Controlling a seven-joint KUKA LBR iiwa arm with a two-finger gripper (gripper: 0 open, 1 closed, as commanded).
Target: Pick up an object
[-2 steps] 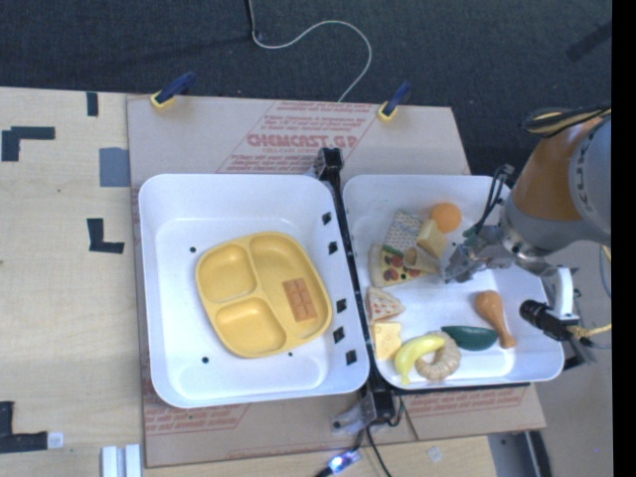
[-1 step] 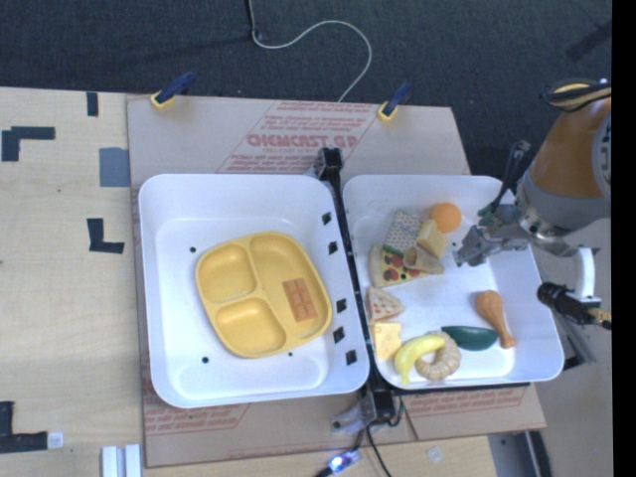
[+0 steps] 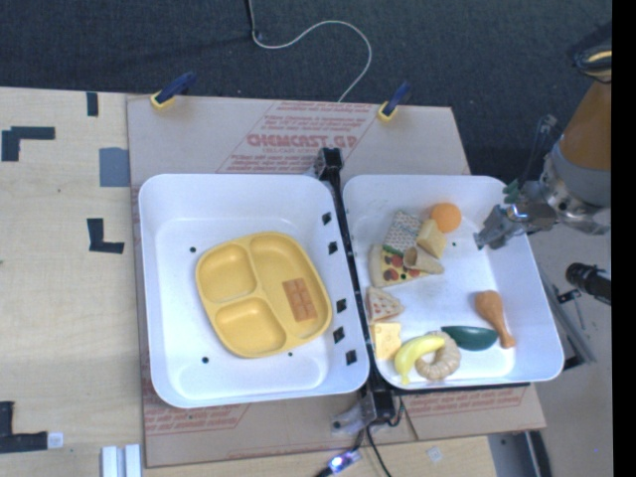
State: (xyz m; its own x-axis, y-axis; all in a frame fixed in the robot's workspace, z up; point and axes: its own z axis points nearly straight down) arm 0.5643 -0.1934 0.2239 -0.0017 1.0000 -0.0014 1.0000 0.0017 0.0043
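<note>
Gripper (image 3: 494,233) is hovering over the right bin's (image 3: 537,366) upper right edge; finger state cannot be told. Nothing is showing between them. Orange ball (image 3: 446,216), pizza slice (image 3: 399,264), drumstick (image 3: 494,315) and banana (image 3: 417,352) are lying in that bin.

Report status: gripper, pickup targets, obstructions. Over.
Gripper over right white bin's far right edge, nothing visibly held. Nearest items: orange ball, tan drumstick toy. Nothing between gripper and them.

Arm (image 3: 588,137) cut off at right edge; bench (image 3: 60,296) cropped left.
</note>
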